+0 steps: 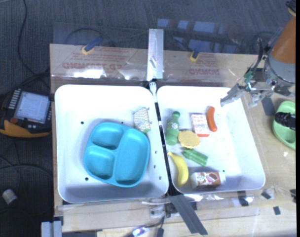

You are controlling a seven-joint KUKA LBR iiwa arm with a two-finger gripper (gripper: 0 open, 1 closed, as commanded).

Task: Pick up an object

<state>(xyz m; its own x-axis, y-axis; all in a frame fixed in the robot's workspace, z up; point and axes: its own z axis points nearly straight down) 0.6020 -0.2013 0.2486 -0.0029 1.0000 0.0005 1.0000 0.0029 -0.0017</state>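
Observation:
The right bin holds several toy foods: a green bottle, a red and white carton, an orange-red sausage, a round yellow cookie, a green vegetable, a banana and a brown box. My gripper hovers over the bin's far right corner, above and to the right of the sausage. It is open, its fingers spread with nothing between them.
The left bin holds a blue divided plate and a small patterned packet by the centre wall. A green object lies on the bench right of the bins. A handheld device sits on the floor at left.

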